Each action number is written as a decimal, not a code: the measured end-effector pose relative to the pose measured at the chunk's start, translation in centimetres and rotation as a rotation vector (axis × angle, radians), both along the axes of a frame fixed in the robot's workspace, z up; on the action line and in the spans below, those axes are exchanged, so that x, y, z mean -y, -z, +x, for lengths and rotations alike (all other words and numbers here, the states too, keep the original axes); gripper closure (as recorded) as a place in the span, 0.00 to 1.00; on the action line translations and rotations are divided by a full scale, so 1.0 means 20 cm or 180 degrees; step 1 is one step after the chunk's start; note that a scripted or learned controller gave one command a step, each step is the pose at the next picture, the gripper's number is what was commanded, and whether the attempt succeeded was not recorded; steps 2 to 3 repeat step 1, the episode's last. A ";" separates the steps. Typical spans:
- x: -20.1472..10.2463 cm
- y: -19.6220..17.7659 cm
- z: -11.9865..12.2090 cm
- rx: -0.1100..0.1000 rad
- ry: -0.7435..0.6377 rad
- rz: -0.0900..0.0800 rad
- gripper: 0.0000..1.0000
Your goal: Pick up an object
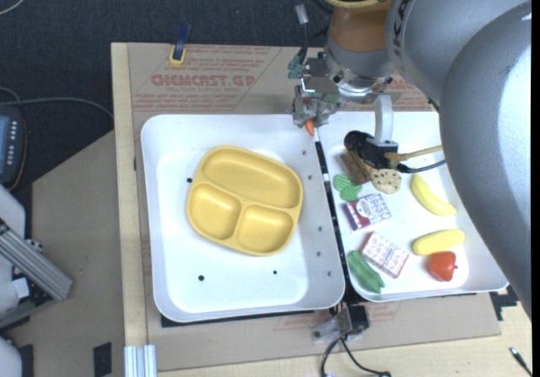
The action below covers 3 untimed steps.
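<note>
Objects for picking lie in the right bin (pixel 472 278): nearest, a tomato (pixel 442 265), a green pepper (pixel 365 271) and a patterned carton (pixel 385 253); farther back two bananas (pixel 433 195), a cookie (pixel 387 180). Left bin (pixel 160 198) holds a yellow divided plate (pixel 244 200). Farthest, the gripper (pixel 310 116) hangs over the bins' back divider, possibly pinching something small and orange; grip state can't be told.

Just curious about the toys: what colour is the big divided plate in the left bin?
Yellow. The divided plate shows plainly in the camera view.
</note>
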State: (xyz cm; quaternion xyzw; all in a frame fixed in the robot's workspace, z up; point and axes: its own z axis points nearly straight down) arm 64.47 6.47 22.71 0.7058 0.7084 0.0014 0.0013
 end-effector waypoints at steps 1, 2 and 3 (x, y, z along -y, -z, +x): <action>0.08 0.00 -0.04 -0.0020 0.0017 -0.0002 1.00; 0.08 0.00 -0.04 -0.0020 0.0017 -0.0002 1.00; 0.08 0.00 -0.04 -0.0020 0.0017 -0.0002 1.00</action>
